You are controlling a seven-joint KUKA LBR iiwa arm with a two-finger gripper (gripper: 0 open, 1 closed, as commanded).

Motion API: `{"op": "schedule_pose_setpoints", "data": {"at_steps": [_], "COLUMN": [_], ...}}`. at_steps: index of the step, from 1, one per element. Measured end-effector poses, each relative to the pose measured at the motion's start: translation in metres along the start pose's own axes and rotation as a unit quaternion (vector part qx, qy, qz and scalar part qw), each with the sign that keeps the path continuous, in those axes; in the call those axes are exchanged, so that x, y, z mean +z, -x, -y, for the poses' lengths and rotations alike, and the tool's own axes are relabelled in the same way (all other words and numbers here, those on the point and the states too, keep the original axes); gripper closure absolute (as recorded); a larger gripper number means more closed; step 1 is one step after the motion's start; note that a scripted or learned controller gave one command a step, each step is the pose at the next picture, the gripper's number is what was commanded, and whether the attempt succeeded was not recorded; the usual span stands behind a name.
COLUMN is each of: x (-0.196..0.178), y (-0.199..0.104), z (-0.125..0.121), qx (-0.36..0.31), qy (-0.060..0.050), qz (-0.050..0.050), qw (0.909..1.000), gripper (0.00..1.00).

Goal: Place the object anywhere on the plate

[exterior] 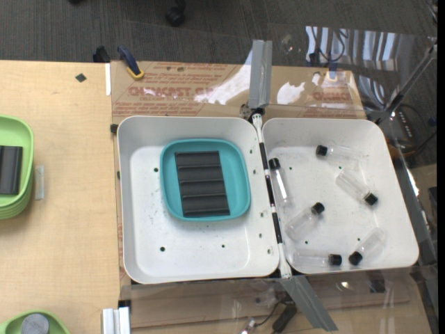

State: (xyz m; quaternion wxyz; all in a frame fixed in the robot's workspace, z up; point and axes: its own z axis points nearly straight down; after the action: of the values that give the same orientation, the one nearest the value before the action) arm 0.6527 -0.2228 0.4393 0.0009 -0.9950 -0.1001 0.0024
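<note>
A teal square plate (170, 186) lies in the left white bin (139, 242), toward its back. A dark ridged block (201, 181) covers the plate's middle. In the right white bin (389, 152) lie several clear plastic vials with black caps. One vial (280, 183) rests along the bin's left wall. Another vial (336, 152) is near the back, and a third (353, 186) is toward the right. More vials (304, 221) lie in the middle and along the front edge (372, 243).
A green dish stack (17, 186) holding a dark block sits on the wooden bench at far left. A blue-and-yellow tool (130, 62) lies on cardboard behind the left bin. A grey metal bracket (260, 75) stands behind the seam between the bins.
</note>
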Motion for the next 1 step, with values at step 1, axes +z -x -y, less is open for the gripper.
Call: {"op": "schedule_pose_setpoints", "data": {"at_steps": [1], "x": [-0.0001], "y": [-0.0003], "z": [0.0002], "qx": [-0.001], "qy": [0.0], "qz": [0.0], "qw": [1.0], "gripper": [0.0]}}
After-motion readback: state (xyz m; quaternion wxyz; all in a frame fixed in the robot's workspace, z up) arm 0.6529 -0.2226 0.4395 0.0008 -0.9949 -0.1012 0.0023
